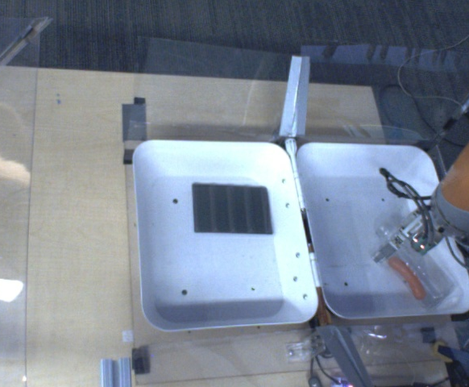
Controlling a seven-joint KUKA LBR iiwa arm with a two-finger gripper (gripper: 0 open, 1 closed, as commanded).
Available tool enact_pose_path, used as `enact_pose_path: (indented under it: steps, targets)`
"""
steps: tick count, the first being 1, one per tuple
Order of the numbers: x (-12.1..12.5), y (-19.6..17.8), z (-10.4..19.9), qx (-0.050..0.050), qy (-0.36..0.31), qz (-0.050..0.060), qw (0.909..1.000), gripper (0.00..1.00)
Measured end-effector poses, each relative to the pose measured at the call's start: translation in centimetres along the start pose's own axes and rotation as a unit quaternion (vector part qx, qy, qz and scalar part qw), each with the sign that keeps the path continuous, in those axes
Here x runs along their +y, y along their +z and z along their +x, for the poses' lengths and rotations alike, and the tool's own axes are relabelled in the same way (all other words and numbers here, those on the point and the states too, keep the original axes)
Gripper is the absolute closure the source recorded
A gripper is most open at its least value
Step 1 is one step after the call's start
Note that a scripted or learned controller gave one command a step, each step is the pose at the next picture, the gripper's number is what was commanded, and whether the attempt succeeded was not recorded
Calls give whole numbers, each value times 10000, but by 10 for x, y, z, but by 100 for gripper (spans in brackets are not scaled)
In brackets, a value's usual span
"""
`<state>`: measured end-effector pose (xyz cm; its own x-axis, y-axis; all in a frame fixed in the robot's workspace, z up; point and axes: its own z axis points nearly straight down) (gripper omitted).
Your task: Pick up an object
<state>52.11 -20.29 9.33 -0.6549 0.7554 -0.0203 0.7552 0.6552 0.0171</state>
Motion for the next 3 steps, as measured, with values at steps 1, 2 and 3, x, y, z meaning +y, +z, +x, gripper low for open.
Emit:
enact_pose_path:
  steps: [1,2,3]
  targets:
    - [-15,-1,14,-19,256,-17,9997,0]
    - [-11,-13,13,-52,238,-51,9997,100]
    - [54,-109,11,64,327,60,9994,100]
